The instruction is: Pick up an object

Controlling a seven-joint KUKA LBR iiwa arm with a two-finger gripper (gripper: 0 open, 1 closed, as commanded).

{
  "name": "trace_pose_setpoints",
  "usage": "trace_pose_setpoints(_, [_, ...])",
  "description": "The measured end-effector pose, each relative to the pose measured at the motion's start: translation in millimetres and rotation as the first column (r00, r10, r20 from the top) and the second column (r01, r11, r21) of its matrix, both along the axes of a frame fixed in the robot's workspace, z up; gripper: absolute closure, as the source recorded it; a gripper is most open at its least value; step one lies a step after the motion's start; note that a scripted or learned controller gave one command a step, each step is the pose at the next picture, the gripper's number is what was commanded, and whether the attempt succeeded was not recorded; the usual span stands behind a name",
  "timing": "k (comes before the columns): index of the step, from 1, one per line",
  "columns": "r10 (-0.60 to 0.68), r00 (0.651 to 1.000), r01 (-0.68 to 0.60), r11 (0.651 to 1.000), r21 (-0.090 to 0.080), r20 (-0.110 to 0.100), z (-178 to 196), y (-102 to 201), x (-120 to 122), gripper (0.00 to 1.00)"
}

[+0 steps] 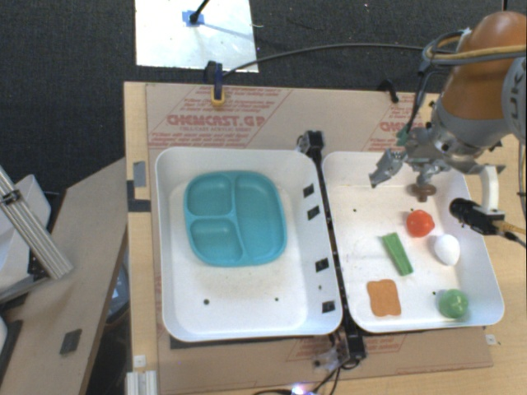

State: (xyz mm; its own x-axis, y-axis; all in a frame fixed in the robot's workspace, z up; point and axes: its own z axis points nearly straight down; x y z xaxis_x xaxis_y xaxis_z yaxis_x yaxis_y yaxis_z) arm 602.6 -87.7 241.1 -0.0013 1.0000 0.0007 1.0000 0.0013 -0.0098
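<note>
The right bin point(362, 220) holds a red tomato-like piece point(420, 222), a white egg point(446, 249), a green stick point(397, 253), a flat orange slab point(383, 297) and a round green piece point(452, 303). My gripper point(403, 181) hangs over the far part of this bin, up and to the left of the red piece. Its fingers stand open with nothing between them.
A teal divided plate point(235, 218) lies in the left bin point(177, 303). A ridge with black clips point(325, 237) separates the two bins. The arm comes in from the upper right, over the right bin's far corner.
</note>
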Motion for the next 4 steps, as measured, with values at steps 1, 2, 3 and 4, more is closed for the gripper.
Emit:
trace_pose_setpoints(1, [0.002,1.0,-0.002,1.0,-0.001,0.011,6.2,0.1,2.2,0.0])
trace_pose_setpoints(2, [0.0,1.0,0.0,1.0,-0.001,0.008,-37.5,-0.4,8.3,0.0])
trace_pose_setpoints(3, [-0.001,1.0,0.001,1.0,-0.001,0.008,-79.7,-2.3,9.9,0.0])
trace_pose_setpoints(4, [0.0,1.0,0.0,1.0,0.0,0.006,-139.9,1.9,3.0,0.0])
